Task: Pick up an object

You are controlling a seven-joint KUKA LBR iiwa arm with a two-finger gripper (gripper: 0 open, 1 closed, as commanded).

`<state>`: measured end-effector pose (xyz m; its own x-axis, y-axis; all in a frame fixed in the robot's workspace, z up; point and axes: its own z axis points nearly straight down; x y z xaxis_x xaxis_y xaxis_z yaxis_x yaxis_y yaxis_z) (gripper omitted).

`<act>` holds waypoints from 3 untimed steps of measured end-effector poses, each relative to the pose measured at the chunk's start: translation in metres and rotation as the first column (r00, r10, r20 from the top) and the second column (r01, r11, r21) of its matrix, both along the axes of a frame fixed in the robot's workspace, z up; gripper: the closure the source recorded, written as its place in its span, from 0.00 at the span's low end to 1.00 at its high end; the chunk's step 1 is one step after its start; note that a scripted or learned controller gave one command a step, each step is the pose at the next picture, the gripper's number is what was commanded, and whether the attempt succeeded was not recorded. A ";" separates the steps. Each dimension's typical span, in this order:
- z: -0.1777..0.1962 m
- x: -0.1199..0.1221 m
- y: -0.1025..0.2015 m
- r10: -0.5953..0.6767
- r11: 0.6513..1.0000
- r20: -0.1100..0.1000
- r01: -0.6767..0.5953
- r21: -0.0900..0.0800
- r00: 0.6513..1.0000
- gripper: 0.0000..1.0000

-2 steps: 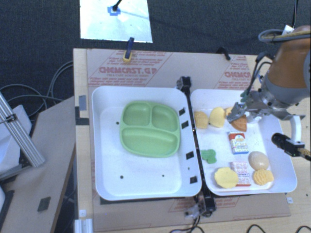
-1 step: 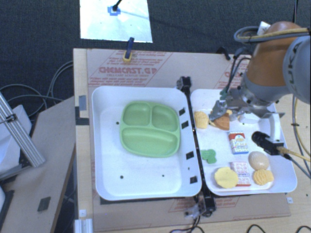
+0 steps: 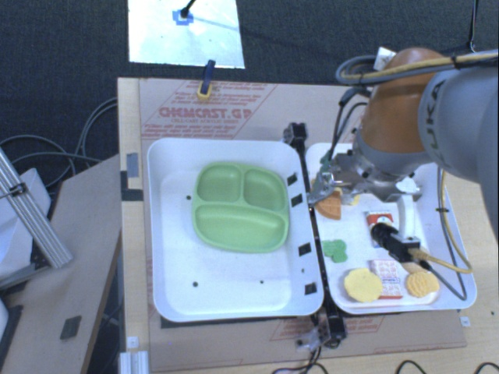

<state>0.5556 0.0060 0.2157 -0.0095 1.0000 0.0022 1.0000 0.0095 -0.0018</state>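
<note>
Left bin: green divided plate flat near its middle. Over in the right bin, gripper low at the left edge, right beside an orange piece; fingers open or closed, cannot tell. Nearer: green leafy bit, yellow round, red-and-white packet, waffle-like disc.
</note>
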 end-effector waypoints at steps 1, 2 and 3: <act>0.008 -0.005 -0.004 -0.008 1.000 0.002 0.008 -0.002 1.000 1.00; 0.001 0.001 -0.003 -0.005 1.000 0.001 0.005 -0.002 1.000 1.00; 0.010 0.013 -0.011 -0.008 1.000 0.003 0.008 -0.002 1.000 1.00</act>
<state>0.5690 -0.0046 0.2253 -0.0019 1.0000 0.0001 1.0000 0.0019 0.0015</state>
